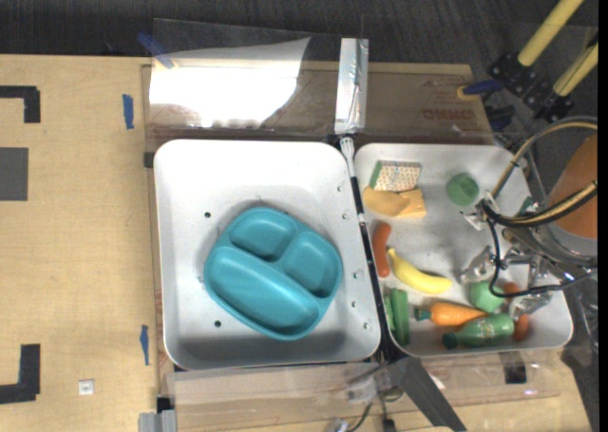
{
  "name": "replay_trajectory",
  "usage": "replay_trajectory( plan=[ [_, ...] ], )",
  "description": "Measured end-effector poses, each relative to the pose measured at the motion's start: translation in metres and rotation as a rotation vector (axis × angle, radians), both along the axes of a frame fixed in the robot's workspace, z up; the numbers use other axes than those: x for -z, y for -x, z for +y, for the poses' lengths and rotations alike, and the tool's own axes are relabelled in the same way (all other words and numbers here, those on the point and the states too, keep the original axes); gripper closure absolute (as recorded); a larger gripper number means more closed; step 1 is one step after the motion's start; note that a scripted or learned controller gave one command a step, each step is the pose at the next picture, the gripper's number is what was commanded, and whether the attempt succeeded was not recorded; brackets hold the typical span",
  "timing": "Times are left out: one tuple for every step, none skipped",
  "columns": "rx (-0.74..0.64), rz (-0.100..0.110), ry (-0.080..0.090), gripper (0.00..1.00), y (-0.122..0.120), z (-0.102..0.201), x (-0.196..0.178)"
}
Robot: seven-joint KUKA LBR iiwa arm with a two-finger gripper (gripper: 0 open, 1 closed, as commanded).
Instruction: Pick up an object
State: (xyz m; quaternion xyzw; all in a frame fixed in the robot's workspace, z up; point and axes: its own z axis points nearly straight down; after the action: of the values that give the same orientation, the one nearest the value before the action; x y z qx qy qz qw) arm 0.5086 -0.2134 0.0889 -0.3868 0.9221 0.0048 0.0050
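The gripper hung low over toys near the right bin's front edge; nobody could tell its grip. Next, it needed to lift.

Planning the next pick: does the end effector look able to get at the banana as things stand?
Probably yes. The banana lies open from above in the right bin, with nothing on top of it. The end effector hovers just to its right. The red pepper and carrot lie close, so clearance looks tight.
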Motion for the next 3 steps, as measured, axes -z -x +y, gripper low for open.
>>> replay_trajectory(
  plan=[
    [-0.039,-0.023,0.003,0.00,0.013,0.003,-0.002],
    [-0.309,-0.016,-0.003,0.00,0.016,0.009,-0.001],
    [-0.581,0.001,-0.018,0.00,0.005,0.011,-0.001]
  ],
)
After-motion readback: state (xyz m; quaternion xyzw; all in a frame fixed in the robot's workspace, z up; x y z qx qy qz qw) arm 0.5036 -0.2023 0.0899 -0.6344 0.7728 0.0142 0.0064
